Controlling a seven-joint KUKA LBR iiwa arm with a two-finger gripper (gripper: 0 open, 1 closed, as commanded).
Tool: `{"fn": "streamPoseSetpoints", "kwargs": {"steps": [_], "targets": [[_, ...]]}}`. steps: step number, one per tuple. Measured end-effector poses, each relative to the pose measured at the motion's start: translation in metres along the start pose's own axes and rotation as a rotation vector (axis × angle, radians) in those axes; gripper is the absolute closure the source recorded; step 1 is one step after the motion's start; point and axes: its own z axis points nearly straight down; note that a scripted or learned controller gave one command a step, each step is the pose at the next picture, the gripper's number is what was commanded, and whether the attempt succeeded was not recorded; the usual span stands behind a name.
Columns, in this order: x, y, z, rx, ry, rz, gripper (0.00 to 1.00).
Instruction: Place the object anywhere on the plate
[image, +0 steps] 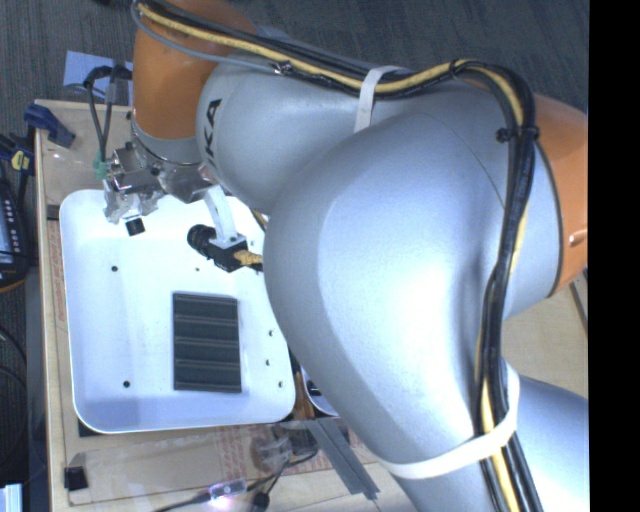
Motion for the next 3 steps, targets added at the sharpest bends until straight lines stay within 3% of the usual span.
{"fn": "streamPoseSetpoints", "kwargs": {"steps": [1,2,3], "targets": [[-0.014,-0.005,0.04,0.006,0.001,-0.397,1.0],[-0.025,-0.075,0.07,0.007,0.001,-0.654,1.0],[0.033,-0.064,0.101,0.004,-0.001,-0.279,1.0]]}}
